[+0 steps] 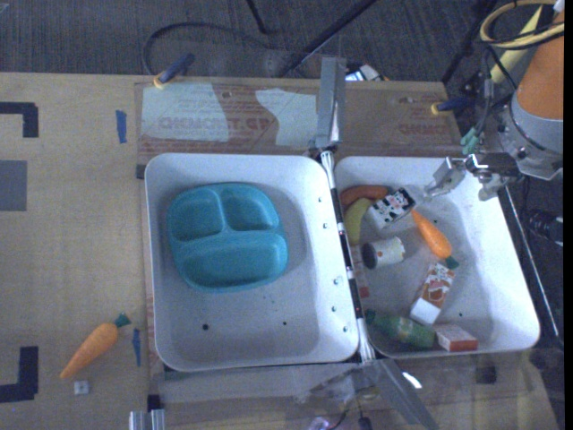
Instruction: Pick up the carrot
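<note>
Carrot (431, 235) in the right bin (501, 267): we judged it light, rigid; grasp mid-body. Tool (466, 176) state: we could not tell.

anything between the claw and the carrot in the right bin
No. In the camera view, bare white bin floor separates the claw from the carrot; the cow-patterned carton lies to the side.

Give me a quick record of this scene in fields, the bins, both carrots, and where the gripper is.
left bin: holds a blue divided plate
right bin: mixed toy food and small cartons
carrot in bin: lying slanted in the right bin
carrot on bench: outside the bins, near the left bin's lower corner
gripper: above the right bin's upper edge, nothing seen between its fingers
</note>
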You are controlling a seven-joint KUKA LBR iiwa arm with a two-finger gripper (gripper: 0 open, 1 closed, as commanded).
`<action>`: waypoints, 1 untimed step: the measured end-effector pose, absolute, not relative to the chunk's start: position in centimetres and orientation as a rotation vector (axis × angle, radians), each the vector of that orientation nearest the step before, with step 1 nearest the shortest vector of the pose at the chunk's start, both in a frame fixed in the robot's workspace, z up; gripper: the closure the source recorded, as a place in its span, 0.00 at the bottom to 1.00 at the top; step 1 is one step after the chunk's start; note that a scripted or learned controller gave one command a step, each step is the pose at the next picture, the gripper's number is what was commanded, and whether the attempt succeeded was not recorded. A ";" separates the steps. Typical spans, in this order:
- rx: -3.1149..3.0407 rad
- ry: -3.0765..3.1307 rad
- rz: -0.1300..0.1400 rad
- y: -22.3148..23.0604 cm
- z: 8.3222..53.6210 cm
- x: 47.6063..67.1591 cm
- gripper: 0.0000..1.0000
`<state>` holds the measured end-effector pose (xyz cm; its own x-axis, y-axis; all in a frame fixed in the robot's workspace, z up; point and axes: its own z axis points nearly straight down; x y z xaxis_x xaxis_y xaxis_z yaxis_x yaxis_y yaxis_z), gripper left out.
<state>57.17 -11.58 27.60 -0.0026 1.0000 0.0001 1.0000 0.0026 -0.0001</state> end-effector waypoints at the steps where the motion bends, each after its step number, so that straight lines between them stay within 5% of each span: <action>1: -2.179 -2.263 0.000 -14.5 12.7 58.4 0.00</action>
<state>58.35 -14.47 12.66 -0.0378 0.9993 0.0000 0.9993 0.0378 0.0001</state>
